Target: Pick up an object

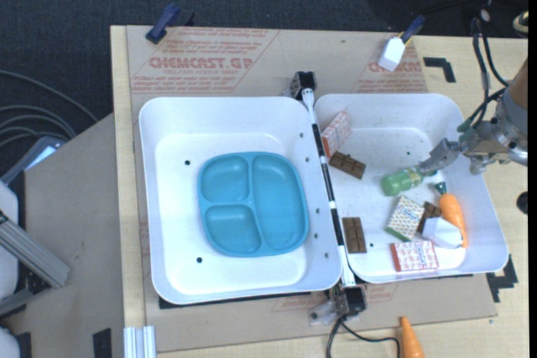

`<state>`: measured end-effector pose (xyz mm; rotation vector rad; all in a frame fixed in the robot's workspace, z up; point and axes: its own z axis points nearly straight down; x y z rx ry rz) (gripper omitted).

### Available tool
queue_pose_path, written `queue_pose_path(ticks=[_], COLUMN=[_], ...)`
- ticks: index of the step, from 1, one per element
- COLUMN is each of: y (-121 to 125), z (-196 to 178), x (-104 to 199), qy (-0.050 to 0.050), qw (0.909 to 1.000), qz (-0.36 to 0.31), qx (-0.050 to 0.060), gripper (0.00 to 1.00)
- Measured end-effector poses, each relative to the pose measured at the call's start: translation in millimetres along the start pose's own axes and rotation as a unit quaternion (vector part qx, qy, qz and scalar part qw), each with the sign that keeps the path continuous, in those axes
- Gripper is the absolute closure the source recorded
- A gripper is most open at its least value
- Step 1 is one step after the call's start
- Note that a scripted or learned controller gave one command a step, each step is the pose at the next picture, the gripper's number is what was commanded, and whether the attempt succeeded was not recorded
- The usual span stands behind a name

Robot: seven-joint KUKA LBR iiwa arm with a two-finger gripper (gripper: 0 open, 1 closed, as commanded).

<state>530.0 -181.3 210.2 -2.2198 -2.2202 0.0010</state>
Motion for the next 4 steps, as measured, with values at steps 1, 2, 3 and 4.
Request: queue_pose_path(ticks=[1,2,3,4], y=[-21,-21,-20,-8], z=[115,105,72,-18], x=[-38,-39,10,90], qy=[0.001,-0.001,-0.001,0.000], qw=[1.0000,1.0000,1.0000,1.0000], qz=[-0.001,0.000,-0.001,-0.001], qx=[-0.003,-0.003,-0.001,-0.001], gripper=[0.00,1.00,1.00,1.00])
